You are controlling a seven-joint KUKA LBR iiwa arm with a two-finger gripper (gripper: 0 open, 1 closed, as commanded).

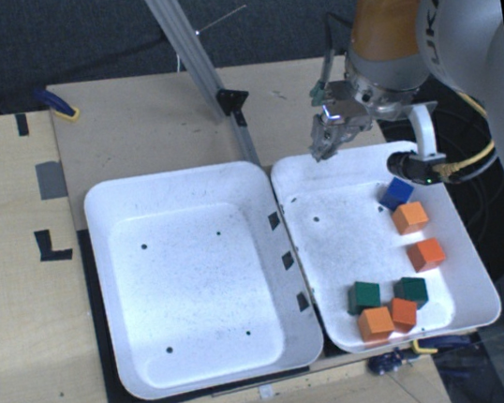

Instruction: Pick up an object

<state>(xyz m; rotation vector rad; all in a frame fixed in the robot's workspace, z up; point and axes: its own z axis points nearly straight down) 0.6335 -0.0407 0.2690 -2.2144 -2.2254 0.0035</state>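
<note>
A light wooden bench (156, 135) fills most of the scene, marked with black tape pieces (48, 245) and 1 grey patch (50, 178). Behind it lies dark carpeted floor (65, 36). A slanted metal rail (196, 57) crosses the bench's far edge.

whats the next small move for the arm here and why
Probably move the claw toward the small blue cube and lower. The claw hovers over the right white bin's far rim, with nothing visible between its fingers, and that cube looks nearest.
</note>
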